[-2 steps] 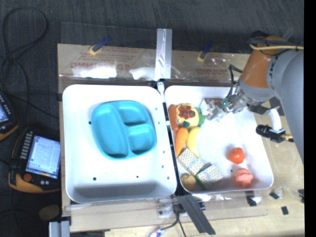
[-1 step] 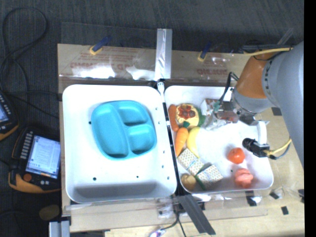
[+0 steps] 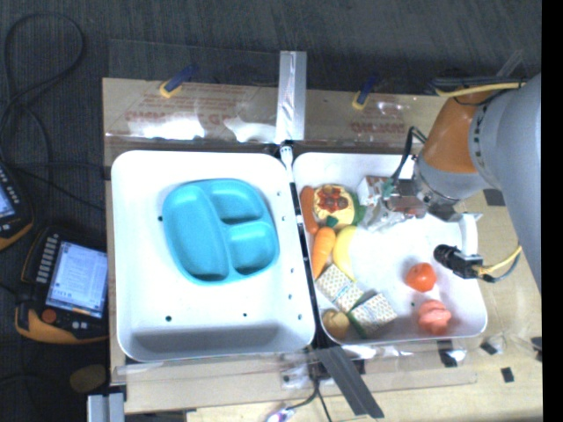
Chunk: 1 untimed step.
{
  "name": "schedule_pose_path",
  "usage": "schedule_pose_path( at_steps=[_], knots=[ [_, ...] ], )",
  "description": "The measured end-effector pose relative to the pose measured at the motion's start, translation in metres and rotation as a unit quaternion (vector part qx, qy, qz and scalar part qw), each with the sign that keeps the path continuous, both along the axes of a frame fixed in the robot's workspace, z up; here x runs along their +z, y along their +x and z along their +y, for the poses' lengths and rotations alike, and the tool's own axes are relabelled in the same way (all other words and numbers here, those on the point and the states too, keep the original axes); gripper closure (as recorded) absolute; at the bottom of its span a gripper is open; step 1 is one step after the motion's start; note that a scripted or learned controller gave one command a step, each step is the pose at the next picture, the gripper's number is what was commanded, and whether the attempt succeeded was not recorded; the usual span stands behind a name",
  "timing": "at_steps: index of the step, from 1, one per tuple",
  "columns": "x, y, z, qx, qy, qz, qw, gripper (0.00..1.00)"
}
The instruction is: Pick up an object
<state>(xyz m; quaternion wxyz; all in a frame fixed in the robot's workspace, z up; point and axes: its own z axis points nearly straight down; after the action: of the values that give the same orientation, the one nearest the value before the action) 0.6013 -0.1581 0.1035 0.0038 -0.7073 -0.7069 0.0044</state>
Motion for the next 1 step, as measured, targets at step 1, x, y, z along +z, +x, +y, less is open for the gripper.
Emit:
schedule_pose_path(
  at_steps=[1],
  knots=[
    [0.0060,-0.0004,0.0004,0.001,0.0002,0.003,1.0000,1.00]
  ],
)
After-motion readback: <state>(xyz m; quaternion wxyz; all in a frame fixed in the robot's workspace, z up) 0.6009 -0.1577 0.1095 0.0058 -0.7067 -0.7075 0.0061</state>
